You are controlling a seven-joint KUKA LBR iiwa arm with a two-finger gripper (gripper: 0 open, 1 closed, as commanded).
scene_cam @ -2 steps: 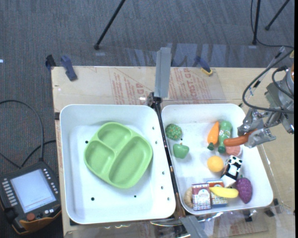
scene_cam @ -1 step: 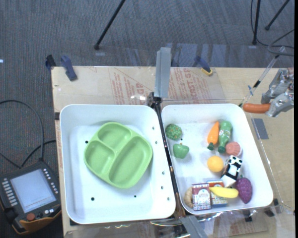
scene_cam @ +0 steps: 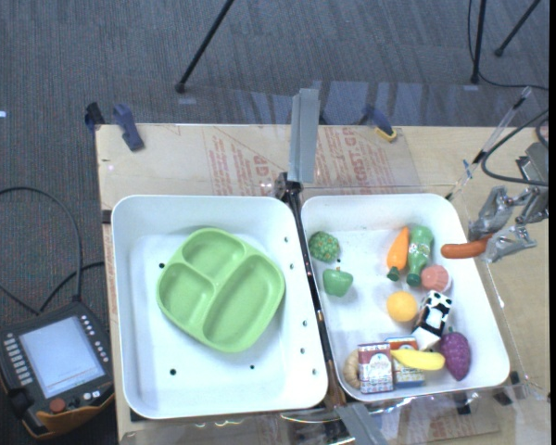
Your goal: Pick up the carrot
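Carrot (scene_cam: 398, 248): in the right bin (scene_cam: 371, 213), well left of the hand (scene_cam: 500, 235), touching a green bottle (scene_cam: 419, 249)
Hand: clenched on a sausage (scene_cam: 463, 249)
Advice: release the sausage, approach along the carrot's free left side

My bench (scene_cam: 259, 160), topped in pale wood with red printed lettering, stands on dark grey ribbed carpet (scene_cam: 93, 54). Beyond the bench's far edge, black tripod legs (scene_cam: 208, 35) splay across the floor. Blue clamps (scene_cam: 127, 126) grip its far-left corner. Left of the bench, a black cable (scene_cam: 37, 197) loops toward a handheld control pendant (scene_cam: 56, 364) lying on the carpet.
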